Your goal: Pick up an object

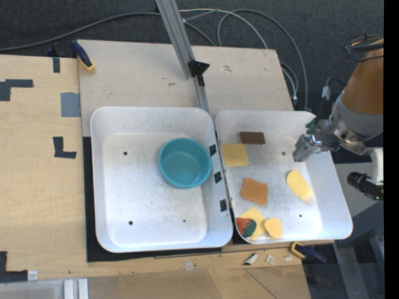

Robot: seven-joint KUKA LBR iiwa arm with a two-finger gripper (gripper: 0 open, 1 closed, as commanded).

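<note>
My gripper [303, 149] hangs over the right edge of the right bin [324, 226], with nothing visible between its fingers. Below it and slightly left lies a yellow oval piece [299, 185]. An orange-brown slab [254, 191] sits mid-bin, a pale yellow square [235, 155] lies near the bin's left wall, and a dark brown block [252, 137] rests at the back. At the front lie a yellow, red and green piece [250, 223] and a small yellow-orange piece [273, 228]. A teal bowl [184, 162] stands in the left bin [118, 185].
A grey slanted pole [181, 36] crosses above the divide between the bins. Cables [262, 23] trail over the bench behind the right bin. A blue and yellow clamp [83, 56] grips the board's back left corner.
</note>
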